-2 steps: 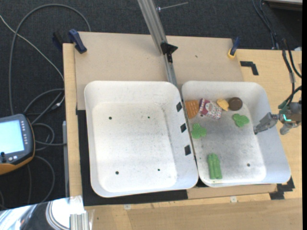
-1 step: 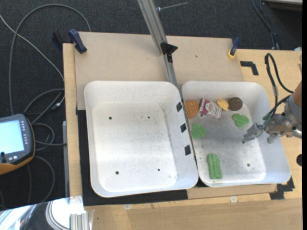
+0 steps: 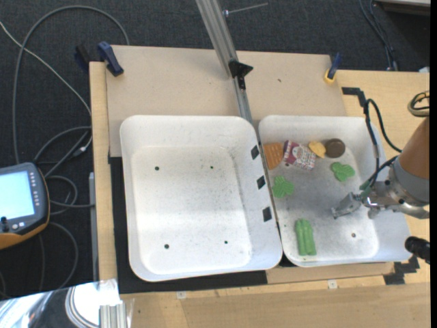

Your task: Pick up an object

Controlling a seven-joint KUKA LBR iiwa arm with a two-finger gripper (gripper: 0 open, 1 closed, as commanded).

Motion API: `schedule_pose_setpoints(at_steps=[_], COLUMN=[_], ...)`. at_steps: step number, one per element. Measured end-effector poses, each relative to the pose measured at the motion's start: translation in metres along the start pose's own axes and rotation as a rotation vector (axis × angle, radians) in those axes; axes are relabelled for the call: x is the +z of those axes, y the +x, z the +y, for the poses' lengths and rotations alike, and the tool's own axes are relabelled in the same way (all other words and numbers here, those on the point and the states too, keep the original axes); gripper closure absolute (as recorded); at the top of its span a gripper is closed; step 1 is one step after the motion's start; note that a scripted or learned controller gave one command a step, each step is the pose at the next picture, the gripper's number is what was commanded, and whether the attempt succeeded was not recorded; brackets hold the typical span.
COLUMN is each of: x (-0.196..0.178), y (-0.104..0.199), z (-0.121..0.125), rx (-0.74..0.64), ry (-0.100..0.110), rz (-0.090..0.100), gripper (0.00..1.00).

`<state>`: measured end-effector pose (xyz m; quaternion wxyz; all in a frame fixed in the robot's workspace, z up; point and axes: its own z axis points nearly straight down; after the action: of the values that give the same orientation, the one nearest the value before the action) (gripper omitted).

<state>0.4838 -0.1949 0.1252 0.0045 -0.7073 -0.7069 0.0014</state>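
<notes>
Tool [image 3: 347, 206]: reaching in from the right over the right bin, low above its floor; whether it is released or clenched I cannot tell, and nothing is showing in its grip.
Right bin [image 3: 321, 124]: sitting on the surface [image 3: 177, 80], holding all the objects.
Green long block [image 3: 304, 237]: lying flat near the bin's front edge, its long axis running roughly front to back, tilting slightly; sitting left of the tool and apart from it.
Green piece [image 3: 283, 186]: lying near the bin's left wall, about mid-depth.
Second green piece [image 3: 343, 171]: lying toward the back right, just above the tool in the view.
Orange block [image 3: 273, 155]: resting at the back left, touching the red-and-white packet [image 3: 298, 154] beside it.
Yellow piece [image 3: 317, 148]: sitting between the packet and the brown round object [image 3: 334, 147], in a row along the back.
Left bin [image 3: 188, 197]: lying beside the right bin, its edge overlapping it.
</notes>
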Motion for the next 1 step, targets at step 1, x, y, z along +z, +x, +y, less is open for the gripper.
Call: schedule_pose_setpoints(at_steps=[1], x=[0.0350], y=[0.0007], z=[-0.0005], rx=[-0.001], ry=[-0.002], rz=[-0.001], gripper=[0.00])
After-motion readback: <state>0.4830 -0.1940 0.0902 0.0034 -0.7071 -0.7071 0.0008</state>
